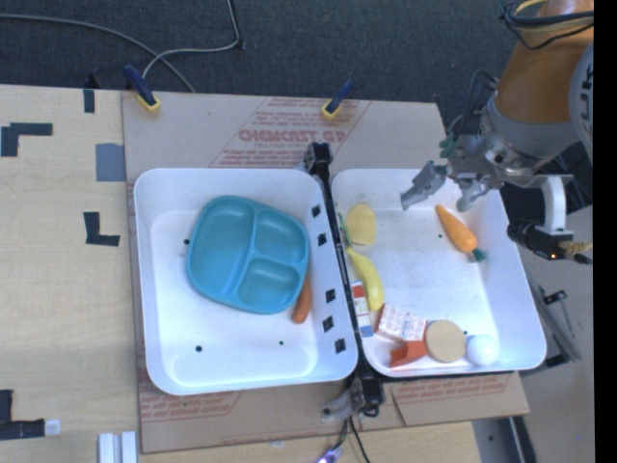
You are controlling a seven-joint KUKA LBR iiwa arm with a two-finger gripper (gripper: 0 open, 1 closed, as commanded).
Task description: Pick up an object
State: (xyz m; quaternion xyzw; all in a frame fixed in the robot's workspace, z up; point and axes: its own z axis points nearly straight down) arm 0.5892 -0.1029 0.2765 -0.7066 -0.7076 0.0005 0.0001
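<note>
The gripper, spread open and empty, should be lowered squarely over the carrot before it's closed.

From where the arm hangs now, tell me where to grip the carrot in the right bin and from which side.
Grip the carrot across its thick orange middle, coming straight down from above. It lies flat and slanted on the right bin floor with bare floor on both long sides, so fingers probably fit either side. The gripper hangs open just above its upper end.

A wooden bench with black tape marks meets dark carpet crossed by a cable.
</note>
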